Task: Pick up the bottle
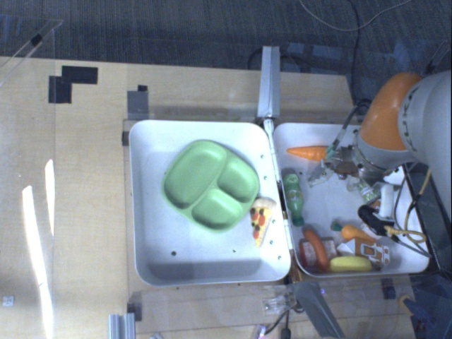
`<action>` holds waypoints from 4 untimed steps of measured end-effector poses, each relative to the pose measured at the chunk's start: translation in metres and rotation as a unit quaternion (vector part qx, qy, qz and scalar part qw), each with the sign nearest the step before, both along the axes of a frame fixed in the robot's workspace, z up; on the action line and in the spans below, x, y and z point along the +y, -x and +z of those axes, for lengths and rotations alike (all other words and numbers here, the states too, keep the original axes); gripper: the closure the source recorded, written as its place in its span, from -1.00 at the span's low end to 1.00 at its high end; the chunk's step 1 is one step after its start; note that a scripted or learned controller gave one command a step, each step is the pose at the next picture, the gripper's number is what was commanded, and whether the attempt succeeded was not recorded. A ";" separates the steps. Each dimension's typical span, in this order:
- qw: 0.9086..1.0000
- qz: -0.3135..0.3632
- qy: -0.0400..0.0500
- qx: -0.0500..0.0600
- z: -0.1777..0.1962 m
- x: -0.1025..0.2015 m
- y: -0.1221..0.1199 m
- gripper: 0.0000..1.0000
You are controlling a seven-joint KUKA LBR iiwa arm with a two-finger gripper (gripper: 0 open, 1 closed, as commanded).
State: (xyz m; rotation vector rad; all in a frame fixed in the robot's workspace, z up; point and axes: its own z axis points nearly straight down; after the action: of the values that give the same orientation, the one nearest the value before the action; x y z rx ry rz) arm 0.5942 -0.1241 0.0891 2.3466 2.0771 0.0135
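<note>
Two white bins sit side by side; the task's thing, a small green bottle [293, 197], lies on its side in the right bin [314, 221], pressed along that bin's nine-o'clock wall with its cap toward twelve. Nothing lifts it; it rests on the bin floor, so the pick looks not yet made.

The gripper [337, 165] hangs over the right bin's upper middle, at roughly two o'clock from the bottle and apart from it, just below a toy carrot [308, 152] lying at the bin's twelve-o'clock edge. How its jaws stand cannot be told; the metal parts blur together at this slant.

Toward six o'clock in the same bin lie a hot dog [315, 251], a banana [350, 263] and a second, smaller carrot [357, 232].

The left bin [152, 189] holds a green divided plate [210, 183], with a pizza slice [260, 219] at its four o'clock.

By this reading, the reach toward the bottle, the closing and the lift all remain.
</note>
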 end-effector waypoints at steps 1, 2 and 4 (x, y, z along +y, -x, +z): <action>0.998 0.068 0.004 -0.004 0.002 0.025 0.038 -1.00; 0.998 0.069 0.002 -0.006 0.014 0.028 0.036 1.00; 0.994 0.108 0.007 -0.001 0.003 0.029 0.005 -1.00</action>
State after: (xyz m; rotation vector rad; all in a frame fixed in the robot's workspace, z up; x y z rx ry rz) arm 0.5894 -0.0955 0.0921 2.1009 2.3104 0.0028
